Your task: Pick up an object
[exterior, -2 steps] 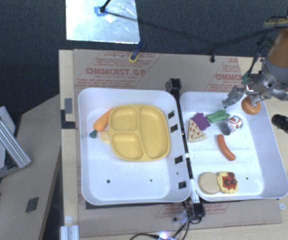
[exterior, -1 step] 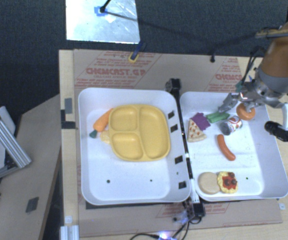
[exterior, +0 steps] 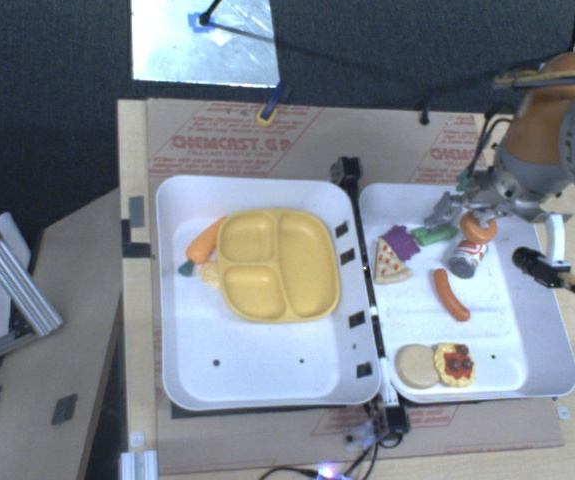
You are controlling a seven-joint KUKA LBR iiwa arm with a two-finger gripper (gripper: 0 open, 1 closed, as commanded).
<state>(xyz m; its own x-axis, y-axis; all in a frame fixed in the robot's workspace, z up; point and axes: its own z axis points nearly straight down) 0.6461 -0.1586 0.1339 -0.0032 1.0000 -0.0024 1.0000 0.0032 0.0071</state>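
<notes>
The two-finger metal gripper (exterior: 454,208) is seen at the far end of the right white plastic bin (exterior: 542,348), low over a green toy piece (exterior: 433,235); whether it is released or clenched cannot be told.

A likely target is the small red-and-white can (exterior: 466,258), lying tilted just right of the green piece, below an orange ball-shaped toy (exterior: 478,228). It is judged light, stiff and smooth, apt to roll, so it is best taken across its round body.

Left of the can lie a purple toy (exterior: 401,240) and a pizza-slice toy (exterior: 391,264); nearer the camera, a glossy orange-red sausage (exterior: 451,295), a beige disc (exterior: 416,365) and a yellow-and-red piece (exterior: 455,364).

In the left bin (exterior: 192,368), well apart from the can, a matte yellow plate with 3 compartments (exterior: 272,265) sits beside an orange toy carrot (exterior: 204,240).
</notes>
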